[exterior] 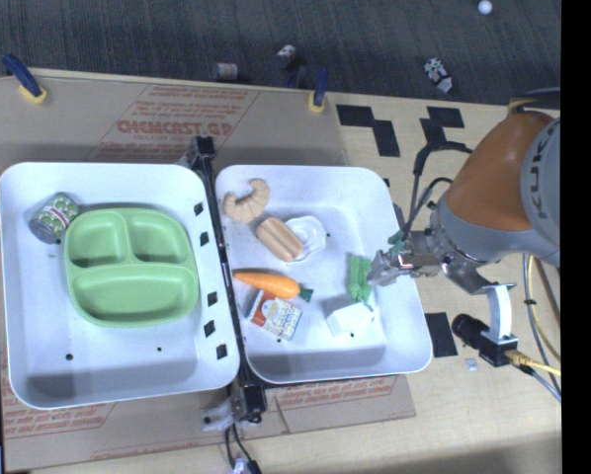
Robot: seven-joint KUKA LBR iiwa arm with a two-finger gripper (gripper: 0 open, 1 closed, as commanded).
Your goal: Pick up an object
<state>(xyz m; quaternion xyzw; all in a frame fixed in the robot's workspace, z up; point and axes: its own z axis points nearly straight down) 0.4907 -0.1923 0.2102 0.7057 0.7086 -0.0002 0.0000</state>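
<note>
The end effector (382,269) sits low over the right side of the right bin (399,349), its tip just beside a green item (360,275) — whether it is released or clenched I cannot tell, and nothing shows as grasped. Just nearer lies a white block (348,317). Further left in the same bin are a carrot (268,283), a small printed packet (278,315), a tan sausage-like piece (278,238) and a croissant (246,200) at the far side. The left bin (19,363) carries a green divided plate (130,265) and a small can (52,216) — both rest on the bench (473,413).
</note>
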